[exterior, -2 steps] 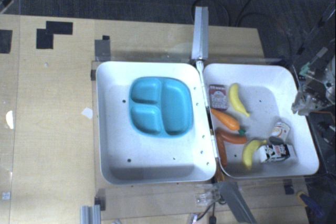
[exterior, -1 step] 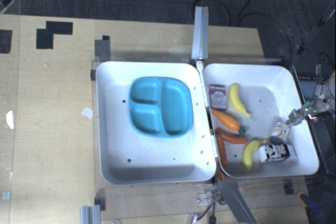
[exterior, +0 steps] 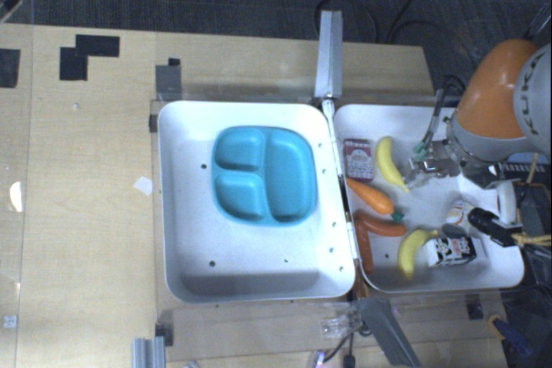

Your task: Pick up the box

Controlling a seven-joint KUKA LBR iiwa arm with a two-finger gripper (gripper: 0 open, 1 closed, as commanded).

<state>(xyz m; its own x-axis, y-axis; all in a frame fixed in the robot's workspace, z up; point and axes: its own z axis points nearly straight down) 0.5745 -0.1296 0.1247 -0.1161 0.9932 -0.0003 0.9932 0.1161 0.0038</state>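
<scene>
The box [exterior: 358,159] is small, dark red with a pale label, and lies flat near the left wall of the right bin [exterior: 509,276]. My gripper [exterior: 428,163] hangs low over the upper middle of that bin, to the right of the box. A yellow banana [exterior: 390,164] lies between them. Nothing shows in the gripper's grasp. The grey arm with its orange band [exterior: 493,99] comes in from the right.
Below the box lie a carrot [exterior: 373,197], a reddish sausage [exterior: 379,226], a second banana [exterior: 411,251] and a black-and-white object [exterior: 454,248]. The left bin [exterior: 185,211] holds a blue divided plate [exterior: 263,174]. A metal post [exterior: 329,56] stands behind the bins.
</scene>
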